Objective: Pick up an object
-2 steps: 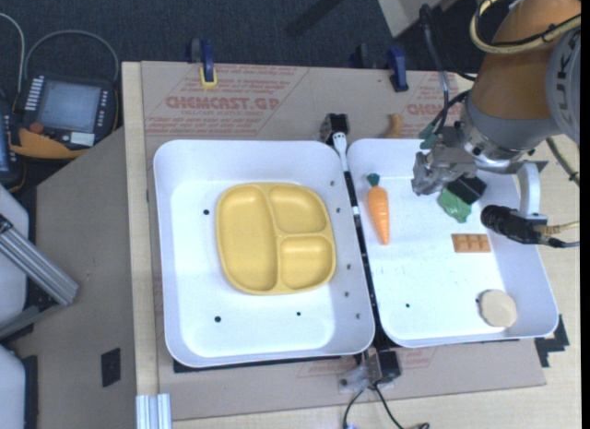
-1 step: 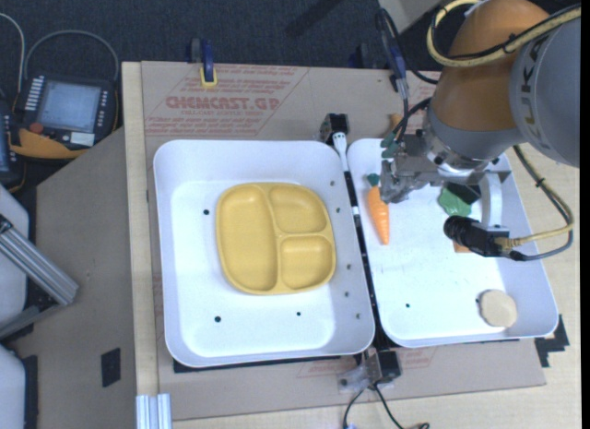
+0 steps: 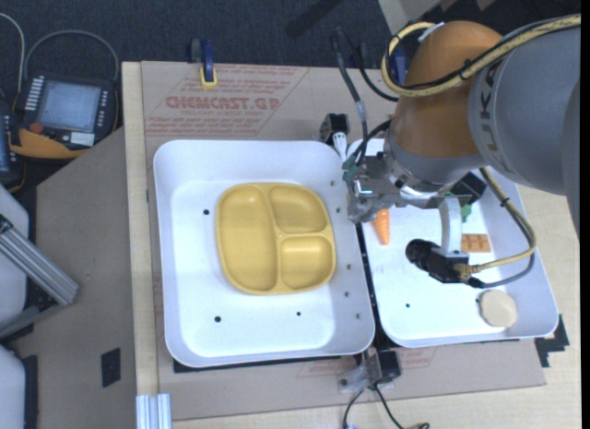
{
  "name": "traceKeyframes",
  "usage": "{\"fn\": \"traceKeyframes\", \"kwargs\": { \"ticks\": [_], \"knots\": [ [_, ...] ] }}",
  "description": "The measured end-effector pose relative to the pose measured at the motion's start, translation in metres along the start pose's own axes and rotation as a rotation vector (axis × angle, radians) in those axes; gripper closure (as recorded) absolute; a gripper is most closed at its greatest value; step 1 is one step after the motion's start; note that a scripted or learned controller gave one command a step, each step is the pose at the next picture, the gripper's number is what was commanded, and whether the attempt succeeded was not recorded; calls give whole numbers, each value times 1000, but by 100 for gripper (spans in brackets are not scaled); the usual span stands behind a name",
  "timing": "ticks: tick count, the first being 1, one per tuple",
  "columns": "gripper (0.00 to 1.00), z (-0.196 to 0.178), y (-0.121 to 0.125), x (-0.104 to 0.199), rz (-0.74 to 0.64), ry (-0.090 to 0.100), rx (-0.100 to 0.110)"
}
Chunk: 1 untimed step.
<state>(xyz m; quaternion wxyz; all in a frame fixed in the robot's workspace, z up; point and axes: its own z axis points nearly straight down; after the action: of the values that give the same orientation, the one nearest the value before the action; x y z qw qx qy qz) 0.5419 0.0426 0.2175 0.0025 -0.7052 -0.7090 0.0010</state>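
Carrot piece (image 3: 382, 227) lies just below the tool (image 3: 369, 198) — beside its fingertips — whose grip I cannot tell.

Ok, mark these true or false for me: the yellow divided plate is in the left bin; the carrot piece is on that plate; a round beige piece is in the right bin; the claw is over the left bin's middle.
1. The yellow divided plate lies in the left bin: true.
2. The carrot piece is on the plate: false, it lies in the right bin, near its left wall.
3. A round beige piece lies in the right bin: true.
4. The claw is over the left bin's middle: false, it is at the seam between the bins, by the carrot piece.
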Motion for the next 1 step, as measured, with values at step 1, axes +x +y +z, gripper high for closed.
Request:
{"fn": "traceKeyframes", "kwargs": {
  "ticks": [1],
  "knots": [
    [100,3,-16,47,0,0,-1]
  ]
}}
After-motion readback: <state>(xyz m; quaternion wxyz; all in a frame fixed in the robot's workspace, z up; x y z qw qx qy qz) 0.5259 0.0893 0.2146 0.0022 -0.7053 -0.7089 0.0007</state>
